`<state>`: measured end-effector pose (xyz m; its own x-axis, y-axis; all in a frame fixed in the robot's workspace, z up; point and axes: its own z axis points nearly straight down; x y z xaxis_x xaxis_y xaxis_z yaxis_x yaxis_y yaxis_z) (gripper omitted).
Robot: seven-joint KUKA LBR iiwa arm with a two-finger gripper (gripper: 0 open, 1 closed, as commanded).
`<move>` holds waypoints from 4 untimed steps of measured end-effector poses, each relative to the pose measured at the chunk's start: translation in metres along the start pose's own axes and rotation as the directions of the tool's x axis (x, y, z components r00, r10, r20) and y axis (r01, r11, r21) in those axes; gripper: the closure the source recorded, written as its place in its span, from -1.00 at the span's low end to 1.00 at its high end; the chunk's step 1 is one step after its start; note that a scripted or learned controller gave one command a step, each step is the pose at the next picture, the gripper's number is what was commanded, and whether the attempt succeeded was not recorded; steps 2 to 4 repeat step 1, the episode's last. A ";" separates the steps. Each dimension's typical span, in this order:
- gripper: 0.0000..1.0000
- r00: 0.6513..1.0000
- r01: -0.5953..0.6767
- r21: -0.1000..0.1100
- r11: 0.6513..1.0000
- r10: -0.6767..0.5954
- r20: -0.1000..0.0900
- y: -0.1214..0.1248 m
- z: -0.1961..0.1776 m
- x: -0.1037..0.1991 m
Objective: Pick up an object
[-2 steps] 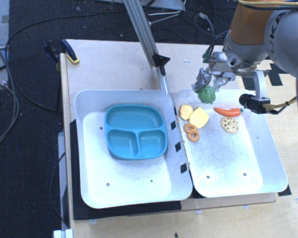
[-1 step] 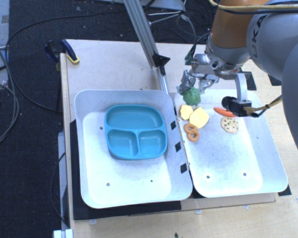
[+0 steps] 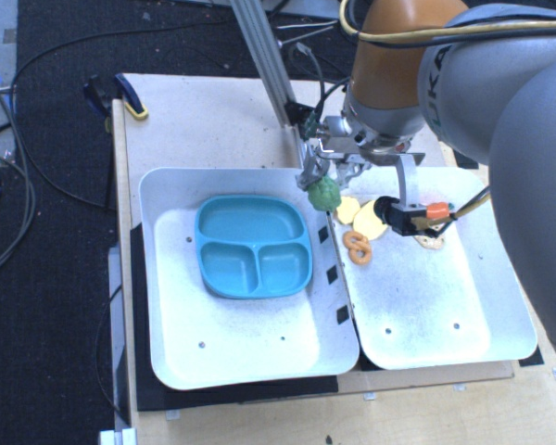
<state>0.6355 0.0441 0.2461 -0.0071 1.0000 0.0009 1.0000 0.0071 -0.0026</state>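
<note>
A blue tray (image 3: 254,246) fills the middle of the left bin (image 3: 167,341). The right bin (image 3: 445,327) has bare floor in front; toys (image 3: 363,222) crowd its back left corner.

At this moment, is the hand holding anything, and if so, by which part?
The hand appears to hold a green object by its top, above the divide between the bins. The view does not show clearly whether the fingers truly clamp it.
</note>
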 end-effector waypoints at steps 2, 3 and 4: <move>1.00 1.000 0.000 0.000 1.000 0.000 0.000 -0.006 0.013 0.050; 1.00 1.000 0.000 0.000 1.000 0.000 0.000 -0.006 0.013 0.050; 1.00 1.000 0.000 0.000 1.000 0.000 0.000 -0.006 0.013 0.050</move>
